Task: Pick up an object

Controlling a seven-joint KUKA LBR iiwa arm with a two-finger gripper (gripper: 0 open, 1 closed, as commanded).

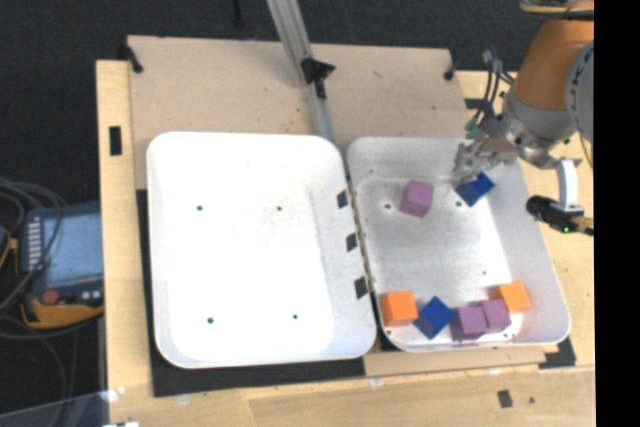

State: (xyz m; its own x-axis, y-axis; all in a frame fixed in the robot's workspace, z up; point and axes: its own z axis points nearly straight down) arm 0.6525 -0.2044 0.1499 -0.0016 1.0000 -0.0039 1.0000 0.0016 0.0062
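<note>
Well, the arm (548, 80) hangs over the right bin (440, 260), its gripper (472, 165) just above a blue block (475, 188) near the bin's far wall; whether that hand is open or closed, I cannot tell. Crowded against the wall, the block could skid or tip away instead of seating. Beside it lies a purple block (417, 198). Around them: wooden bench (255, 80), white left bin (250, 245), dark carpet.

I've got one fixed cam, high above the worktop (240, 85), looking down at a slant. Far enough back to fit both bins w/ all worktop edges.
</note>
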